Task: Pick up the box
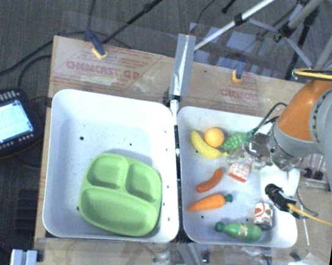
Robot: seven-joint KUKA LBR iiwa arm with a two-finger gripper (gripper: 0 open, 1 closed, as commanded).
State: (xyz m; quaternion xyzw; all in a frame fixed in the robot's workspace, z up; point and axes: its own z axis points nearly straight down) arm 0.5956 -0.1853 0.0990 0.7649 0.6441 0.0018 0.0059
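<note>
Arm [316, 120] reaching over the right bin [286, 236]; how the jaws stand cannot be told. The box [240, 169], mid-bin just left of the arm, is hemmed by banana [204, 145], orange [215, 137] and small carrot [210, 180]; likely failure: nudging these or gripping askew. Open room lies below the box; the rim is well apart.

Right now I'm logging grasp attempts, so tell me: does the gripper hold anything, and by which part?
It cannot be told. The gripper sits just above the box in the right bin, but no hold on the box shows.
</note>
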